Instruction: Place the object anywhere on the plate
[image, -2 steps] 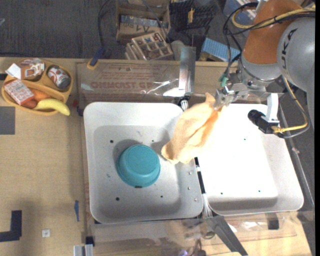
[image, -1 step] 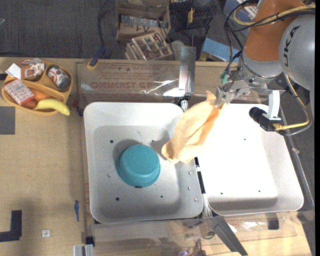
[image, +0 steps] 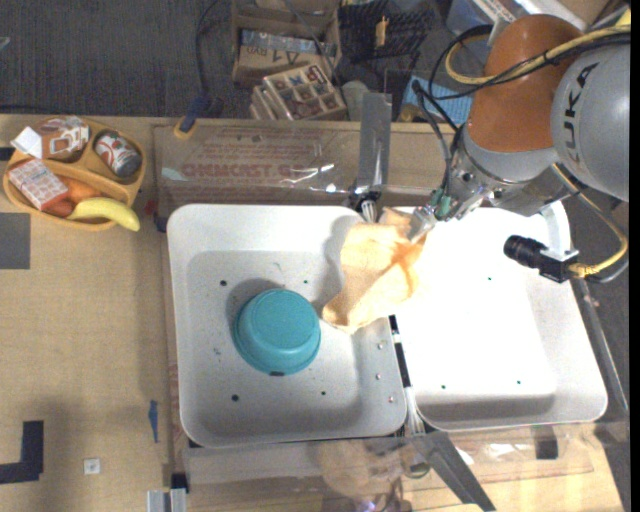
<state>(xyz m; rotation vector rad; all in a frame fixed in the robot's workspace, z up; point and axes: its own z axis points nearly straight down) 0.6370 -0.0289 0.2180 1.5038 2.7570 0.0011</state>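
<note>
The cloth — pale yellow with an orange patch — hangs over the divide between the two bins, its top corner pinched in the end effector and its lower end drooping onto the left bin. The teal plate sits in that left bin, just beside the cloth's lower edge, looks like not quite touching. Right bin is next door, and a tray with a banana sits off at the surface's far left corner.
</note>
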